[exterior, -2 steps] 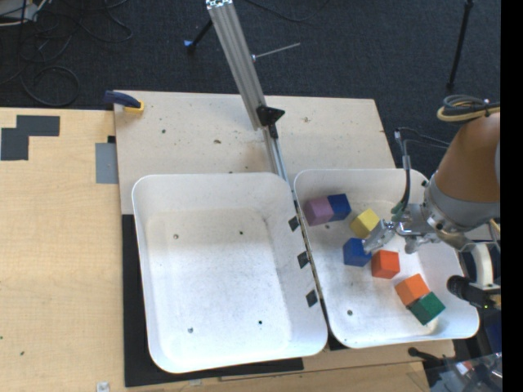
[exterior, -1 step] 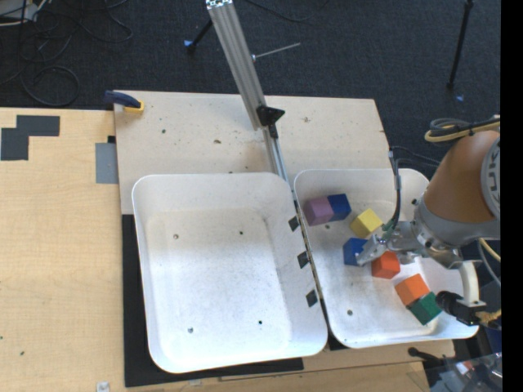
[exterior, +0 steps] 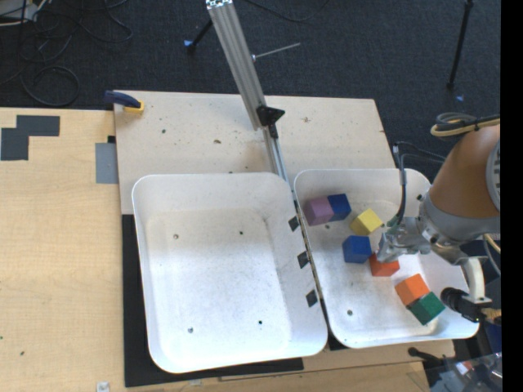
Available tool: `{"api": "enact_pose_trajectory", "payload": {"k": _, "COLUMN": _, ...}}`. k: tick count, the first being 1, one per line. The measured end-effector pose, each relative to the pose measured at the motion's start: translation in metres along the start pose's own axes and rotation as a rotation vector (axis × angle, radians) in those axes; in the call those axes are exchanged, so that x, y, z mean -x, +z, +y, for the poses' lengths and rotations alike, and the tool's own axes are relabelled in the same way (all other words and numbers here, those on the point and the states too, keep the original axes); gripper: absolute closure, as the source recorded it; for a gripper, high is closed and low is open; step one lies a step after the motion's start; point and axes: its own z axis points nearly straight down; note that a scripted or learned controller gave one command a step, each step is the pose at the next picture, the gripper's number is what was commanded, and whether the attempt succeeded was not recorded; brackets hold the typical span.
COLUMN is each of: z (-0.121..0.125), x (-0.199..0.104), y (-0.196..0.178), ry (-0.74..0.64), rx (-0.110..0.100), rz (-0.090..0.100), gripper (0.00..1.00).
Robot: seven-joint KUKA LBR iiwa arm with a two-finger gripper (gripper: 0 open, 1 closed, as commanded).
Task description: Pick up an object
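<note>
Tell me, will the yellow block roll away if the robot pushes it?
Probably not. The yellow block looks like a cube with flat faces, so it should slide, not roll. It looks stiff, so it likely won't squash. The bin floor seems smooth, so a push may scoot it toward the blue block nearby.

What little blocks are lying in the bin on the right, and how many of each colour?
Blue block: 2
Purple block: 1
Yellow block: 1
Red block: 1
Orange block: 1
Green block: 1
Total: 7, all in the right bin; the gripper is right above the red one.
</note>
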Motion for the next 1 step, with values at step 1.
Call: {"api": "enact_pose_trajectory", "payload": {"k": 1, "z": -0.0013, "x": -0.0014, "y": -0.0624, "ry": -0.007, "rx": -0.001, "rz": 0.003, "gripper": 1.0}}
